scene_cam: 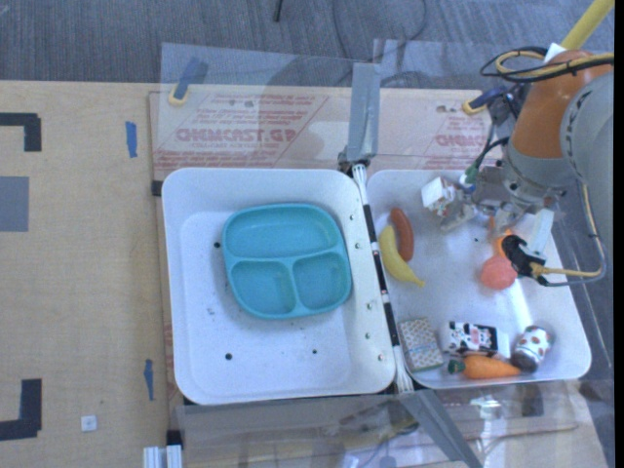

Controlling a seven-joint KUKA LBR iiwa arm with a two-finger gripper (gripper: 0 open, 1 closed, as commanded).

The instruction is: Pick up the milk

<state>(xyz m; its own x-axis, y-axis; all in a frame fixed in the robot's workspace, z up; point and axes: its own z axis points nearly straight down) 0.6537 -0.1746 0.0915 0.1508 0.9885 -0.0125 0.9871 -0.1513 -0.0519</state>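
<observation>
Two white bins side by side on the bench. Left bin [185, 291] holds a teal divided plate [288, 259] with three compartments, sitting roughly in the middle, nothing on it.

Right bin [575, 344] has the clutter. Banana [396, 258] lies near the left wall, with a red-brown sausage-shaped item [403, 234] just beside it, touching or nearly so. Pinkish-red round fruit [498, 273] sits right of centre. Along the near wall: a checkered pouch [420, 343] at left, then the milk [472, 337] (small carton with black-and-white cow pattern, lying flat), a carrot [490, 367] just in front of the milk, and a rounded red-and-white item [531, 347] at the right end of that row. A white tube-like piece runs from the round fruit toward that item; hard to tell what it is.

Arm comes in from the right, orange band visible above the wrist. Gripper [466, 203] hangs over the far part of the right bin, pointing left, well apart from the milk. A small white object [435, 193] is right at the gripper's tip; whether it's actually pinched there, can't tell. Jaw state: can't tell, too cluttered and small.

Milk untouched at the near side.
</observation>
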